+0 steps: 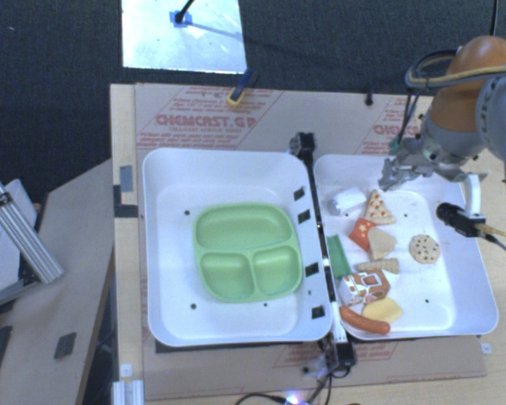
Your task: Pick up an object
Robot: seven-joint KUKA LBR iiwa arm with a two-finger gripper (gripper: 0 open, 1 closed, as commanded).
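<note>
Toys [373, 260] are all piled in our right bin [464, 310], pizza slice [378, 208] up top. We've got the gripper [394, 175] hovering over that bin's back edge, holding nothing, and honestly can't tell its finger gap.

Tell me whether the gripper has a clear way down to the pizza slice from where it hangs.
Probably yes. The gripper hangs just above the pizza slice in the right bin, nothing lies on the slice, though a white piece and an orange piece crowd its left side.

Toy foods [373, 256] clustered flat in right bin [464, 310], pizza slice [378, 208], cookie [423, 248]
</note>
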